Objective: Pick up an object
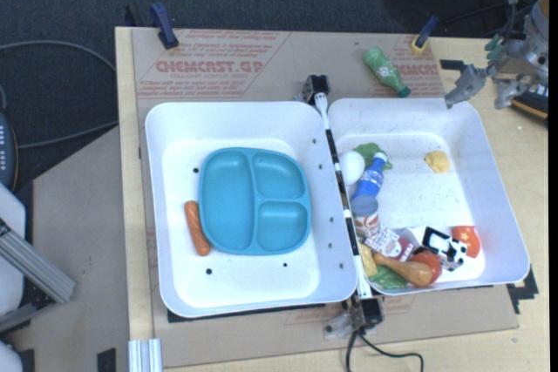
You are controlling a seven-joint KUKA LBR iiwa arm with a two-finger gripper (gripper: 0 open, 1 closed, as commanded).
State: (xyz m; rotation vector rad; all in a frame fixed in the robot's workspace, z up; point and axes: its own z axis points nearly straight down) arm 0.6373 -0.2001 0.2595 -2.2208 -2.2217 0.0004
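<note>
A: Where's the gripper (485, 85)?
B: Upper right, at the frame's edge, raised, grey fingers (460, 88) spread apart and pointing left.
A: Anything between them?
B: Nothing. Arm barely enters from the right.

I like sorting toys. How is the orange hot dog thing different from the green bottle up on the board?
The orange sausage lies inside the left bin, right beside the blue divided plate; the green bottle lies outside both bins, on the cardboard-colored board. The sausage is plain orange, while the bottle is green with a lighter band. The sausage points nearly top to bottom; the bottle slants diagonally. Both lie flat on their sides.
</note>
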